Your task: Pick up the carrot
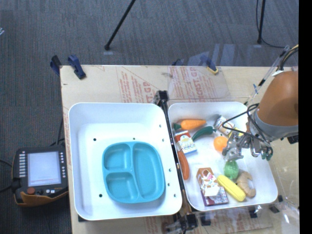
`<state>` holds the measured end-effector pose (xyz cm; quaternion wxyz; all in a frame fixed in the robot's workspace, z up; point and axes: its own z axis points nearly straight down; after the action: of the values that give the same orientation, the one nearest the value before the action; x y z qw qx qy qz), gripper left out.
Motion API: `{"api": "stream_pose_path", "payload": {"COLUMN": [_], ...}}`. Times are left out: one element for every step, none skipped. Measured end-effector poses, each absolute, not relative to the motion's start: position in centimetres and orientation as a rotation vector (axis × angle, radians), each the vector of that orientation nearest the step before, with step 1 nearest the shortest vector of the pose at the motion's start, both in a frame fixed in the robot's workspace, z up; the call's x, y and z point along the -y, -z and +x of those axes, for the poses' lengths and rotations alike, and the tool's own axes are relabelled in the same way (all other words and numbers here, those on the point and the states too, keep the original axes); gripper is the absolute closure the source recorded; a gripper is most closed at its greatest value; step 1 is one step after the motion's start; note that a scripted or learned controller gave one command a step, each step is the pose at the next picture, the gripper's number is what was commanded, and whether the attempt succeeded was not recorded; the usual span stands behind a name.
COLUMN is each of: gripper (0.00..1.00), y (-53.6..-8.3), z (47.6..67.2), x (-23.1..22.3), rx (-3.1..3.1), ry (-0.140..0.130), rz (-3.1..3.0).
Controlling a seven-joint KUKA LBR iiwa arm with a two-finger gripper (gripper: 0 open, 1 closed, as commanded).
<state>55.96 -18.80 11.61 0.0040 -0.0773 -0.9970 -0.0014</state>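
Toward three o'clock of the right-hand shallow white plastic bin [195, 204] we find the grey arm with its orange band [279, 101] reaching in, its two-finger metal gripper [237, 150] hanging low over the clutter. Whether the gripper is open or closed we cannot tell — metal and cable blur together there, and we see nothing clearly held in it.

At about eleven o'clock in that same bin lies the long orange tapered carrot with a green stub [191, 124], flat, its thick end toward the dividing wall. It sits well apart from the gripper, so we judge the pick not yet begun in earnest.

Just beside the gripper, at its nine o'clock, sits a small round orange fruit [221, 143]; at six o'clock, a green leafy ball [231, 170]. Both crowd the tool and could be caught by mistake — the orange one especially, being alike in colour.

A dark green pod [202, 132] lies close below the carrot, so we think a descent from above the carrot's middle would be cleanest.

The left-hand white bin [80, 130] holds a teal divided plastic plate [132, 172], which plays no part in this task.
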Motion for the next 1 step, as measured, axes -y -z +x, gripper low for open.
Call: {"api": "stream_pose_path", "payload": {"gripper": [1.00], "y": [-8.40], "z": [54.64], "x": [12.82], "rx": [3.133], "ry": [0.007], "rz": [0.185]}}
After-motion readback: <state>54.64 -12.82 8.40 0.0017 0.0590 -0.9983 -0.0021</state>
